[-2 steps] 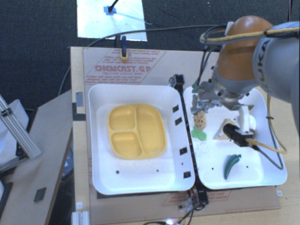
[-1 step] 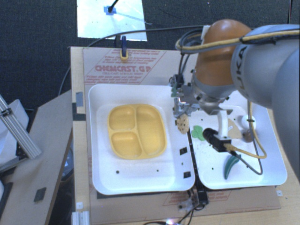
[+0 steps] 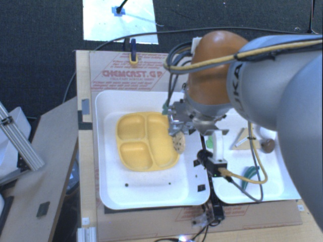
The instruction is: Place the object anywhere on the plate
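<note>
The grey arm [image 3: 272, 84] reached in from the right and loomed over the seam between the two white bins on the counter [image 3: 86, 74]. The left bin [image 3: 108, 185] held the yellow sectioned plate [image 3: 146, 141], lying flat with three compartments. The pincer [image 3: 177, 131] hung at the plate's right rim, and a small speckled object [image 3: 178, 143] sat just beneath it, at or just over that rim. Whether the pincer pinched it could not be told. This looked like the placing step; the next move called for carrying the object leftward over a compartment before release. The plate's right edge was close; open room lay left.
</note>
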Controlling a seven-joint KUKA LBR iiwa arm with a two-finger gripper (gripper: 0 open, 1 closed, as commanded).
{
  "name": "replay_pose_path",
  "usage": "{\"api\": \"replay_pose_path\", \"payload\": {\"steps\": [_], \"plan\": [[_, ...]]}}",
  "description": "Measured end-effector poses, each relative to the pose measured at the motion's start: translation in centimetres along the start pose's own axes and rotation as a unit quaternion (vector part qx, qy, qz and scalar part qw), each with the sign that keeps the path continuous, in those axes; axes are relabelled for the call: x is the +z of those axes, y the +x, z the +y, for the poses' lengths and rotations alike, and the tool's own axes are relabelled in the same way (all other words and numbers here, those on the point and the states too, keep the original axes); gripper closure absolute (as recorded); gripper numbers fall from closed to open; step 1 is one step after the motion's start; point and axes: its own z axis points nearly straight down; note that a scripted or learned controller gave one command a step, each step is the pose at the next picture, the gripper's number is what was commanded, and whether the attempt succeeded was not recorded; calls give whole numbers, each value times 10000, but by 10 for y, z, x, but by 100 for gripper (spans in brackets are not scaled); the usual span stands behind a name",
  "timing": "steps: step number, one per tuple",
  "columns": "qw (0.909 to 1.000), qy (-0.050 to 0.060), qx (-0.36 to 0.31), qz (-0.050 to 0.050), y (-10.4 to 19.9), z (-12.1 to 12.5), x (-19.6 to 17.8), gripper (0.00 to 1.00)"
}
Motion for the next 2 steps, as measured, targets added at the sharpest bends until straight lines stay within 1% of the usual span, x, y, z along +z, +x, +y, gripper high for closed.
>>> {"api": "replay_pose_path", "payload": {"steps": [1,2], "plan": [[10000,2,2,1,54,-18,13,100],[10000,-8,38,-8,50,-16,12,0]]}}
